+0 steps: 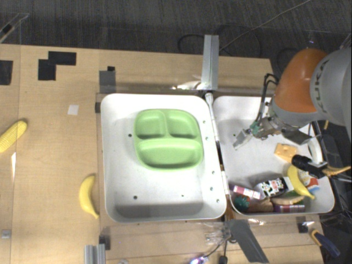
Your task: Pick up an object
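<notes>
Gripper (pixel 242 138) hovers inside the right bin (pixel 231 111), fingers' state impossible to tell; cheese wedge (pixel 285 152) sits at its four o'clock.

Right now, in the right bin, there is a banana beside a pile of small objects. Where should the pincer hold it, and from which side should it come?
Probably grip the banana across its curved middle, coming from straight above. It lies flat near the bin's lower right corner, with clutter on its lower and left sides, so a sideways approach looks blocked. The pincer is up-left of it.
</notes>
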Robot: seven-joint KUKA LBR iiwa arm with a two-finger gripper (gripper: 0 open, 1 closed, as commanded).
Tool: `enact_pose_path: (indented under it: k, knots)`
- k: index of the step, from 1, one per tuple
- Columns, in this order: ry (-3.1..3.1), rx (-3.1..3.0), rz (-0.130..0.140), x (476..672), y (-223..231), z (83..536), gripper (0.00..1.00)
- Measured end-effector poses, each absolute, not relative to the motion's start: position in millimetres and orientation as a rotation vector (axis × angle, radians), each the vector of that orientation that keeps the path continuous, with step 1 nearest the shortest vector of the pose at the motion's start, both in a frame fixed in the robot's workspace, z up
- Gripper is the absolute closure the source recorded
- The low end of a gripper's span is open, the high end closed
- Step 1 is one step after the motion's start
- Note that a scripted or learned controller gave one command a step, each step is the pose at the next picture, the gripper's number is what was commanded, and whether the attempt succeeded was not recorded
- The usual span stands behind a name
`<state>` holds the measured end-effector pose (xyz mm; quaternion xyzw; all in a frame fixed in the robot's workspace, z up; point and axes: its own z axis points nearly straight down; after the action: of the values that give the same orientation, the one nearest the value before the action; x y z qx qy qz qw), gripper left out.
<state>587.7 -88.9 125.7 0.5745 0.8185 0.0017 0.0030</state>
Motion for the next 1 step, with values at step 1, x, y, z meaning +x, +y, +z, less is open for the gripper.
enact_pose_path:
  k: [1]
  knots:
    - [2.352,2.070,0.010,614.1,-91.5,89.0,0.00]
